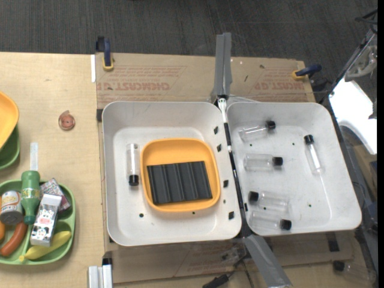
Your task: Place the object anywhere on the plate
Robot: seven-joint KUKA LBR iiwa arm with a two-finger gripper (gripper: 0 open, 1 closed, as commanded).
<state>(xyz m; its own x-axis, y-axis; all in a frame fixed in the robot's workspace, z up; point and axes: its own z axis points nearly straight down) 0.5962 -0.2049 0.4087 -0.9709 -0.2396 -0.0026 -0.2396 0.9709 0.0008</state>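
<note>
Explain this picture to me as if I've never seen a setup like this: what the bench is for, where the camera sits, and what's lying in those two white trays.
One camera looks down at a slant on a bench where a robot arm moves small things about. Two shallow white bins sit side by side. The left bin holds a yellow plate with a dark ribbed block lying on it, and one clear vial with a black cap beside the plate. The right bin holds five more such vials, scattered and lying flat. On the wooden table to the left stands a green tray of toy food. Nothing is being held at this moment.
</note>
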